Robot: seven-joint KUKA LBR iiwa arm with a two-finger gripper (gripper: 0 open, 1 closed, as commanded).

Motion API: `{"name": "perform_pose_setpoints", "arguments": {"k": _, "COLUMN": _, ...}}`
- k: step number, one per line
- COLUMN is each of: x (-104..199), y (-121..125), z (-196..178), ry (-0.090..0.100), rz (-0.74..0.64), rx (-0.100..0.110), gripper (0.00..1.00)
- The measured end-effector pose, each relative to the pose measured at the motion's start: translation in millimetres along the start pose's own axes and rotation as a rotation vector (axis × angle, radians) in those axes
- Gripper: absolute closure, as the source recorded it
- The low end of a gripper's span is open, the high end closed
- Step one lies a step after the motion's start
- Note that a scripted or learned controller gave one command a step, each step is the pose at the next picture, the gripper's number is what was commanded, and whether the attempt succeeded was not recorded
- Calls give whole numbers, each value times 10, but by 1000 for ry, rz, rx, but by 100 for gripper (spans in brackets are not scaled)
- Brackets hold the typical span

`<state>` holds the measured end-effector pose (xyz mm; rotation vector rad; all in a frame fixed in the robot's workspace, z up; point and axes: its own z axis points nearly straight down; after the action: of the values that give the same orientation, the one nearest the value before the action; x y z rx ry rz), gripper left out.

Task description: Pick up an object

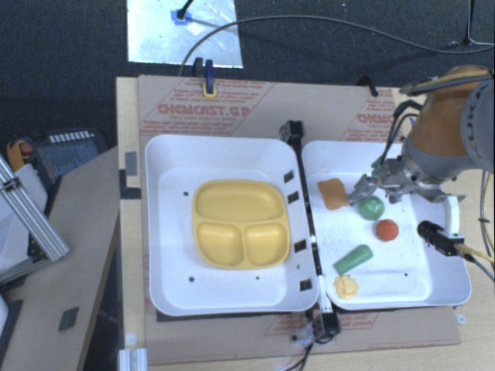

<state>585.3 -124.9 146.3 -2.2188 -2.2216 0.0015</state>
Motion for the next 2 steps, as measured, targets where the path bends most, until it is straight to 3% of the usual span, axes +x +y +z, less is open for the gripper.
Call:
{"name": "perform_pose_setpoints", "arguments": {"k": 1, "x": 21, "y": 67, "z": 440, "ry": 0, "rz": -1, "rx": 0, "gripper": 0}}
{"name": "perform_pose_setpoints", "arguments": {"k": 2, "x": 6, "y": 93, "z": 286, "ry": -4, "rz": 1, "rx": -11, "gripper": 100}}
